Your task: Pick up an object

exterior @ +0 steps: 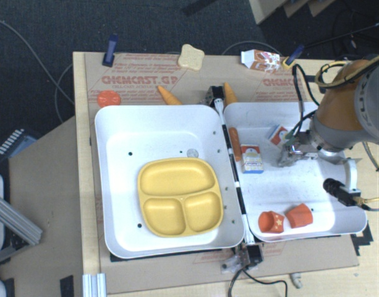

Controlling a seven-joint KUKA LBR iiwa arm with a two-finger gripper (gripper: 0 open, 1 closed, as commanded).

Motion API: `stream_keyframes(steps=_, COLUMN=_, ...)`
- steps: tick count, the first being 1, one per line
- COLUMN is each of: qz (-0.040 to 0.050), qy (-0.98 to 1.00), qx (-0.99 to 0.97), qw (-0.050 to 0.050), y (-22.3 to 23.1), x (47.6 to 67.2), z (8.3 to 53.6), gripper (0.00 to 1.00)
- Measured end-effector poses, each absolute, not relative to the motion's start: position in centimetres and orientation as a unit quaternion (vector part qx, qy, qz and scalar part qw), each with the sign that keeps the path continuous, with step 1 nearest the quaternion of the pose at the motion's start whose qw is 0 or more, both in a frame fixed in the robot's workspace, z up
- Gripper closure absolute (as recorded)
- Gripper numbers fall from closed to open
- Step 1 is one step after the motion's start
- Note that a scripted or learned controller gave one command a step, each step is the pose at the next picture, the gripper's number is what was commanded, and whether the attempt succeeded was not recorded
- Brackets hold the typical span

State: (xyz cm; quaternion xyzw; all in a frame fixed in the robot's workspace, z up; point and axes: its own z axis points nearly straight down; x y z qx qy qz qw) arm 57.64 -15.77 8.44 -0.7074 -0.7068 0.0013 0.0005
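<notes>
The right bin (pixel 337 228) holds several small objects. A small red and white carton (pixel 251 159) lies near its left wall, beside a brown sausage-shaped piece (pixel 234 142). A little red and blue item (pixel 277 133) sits at the back. Two red-orange pieces (pixel 271 221) (pixel 298 215) rest near the front wall. My gripper (pixel 288 153) hangs low over the middle of this bin. It is just right of the carton and below the red and blue item, and nothing shows in it.
The left bin (pixel 115 141) carries a yellow divided plate (pixel 180 197) and a small grey disc (pixel 192 154). Behind the bins lie a bread slice (pixel 191 56), an orange carrot (pixel 169 95), a red disc (pixel 107 98) and a small packet (pixel 261 59). Cables run at the back right.
</notes>
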Motion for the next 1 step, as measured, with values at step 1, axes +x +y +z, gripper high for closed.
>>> stream_keyframes(steps=1, qz=-0.0004, qy=-0.707, qx=-0.707, qw=-0.002, y=-18.89, x=61.80, z=12.15, gripper=0.00)
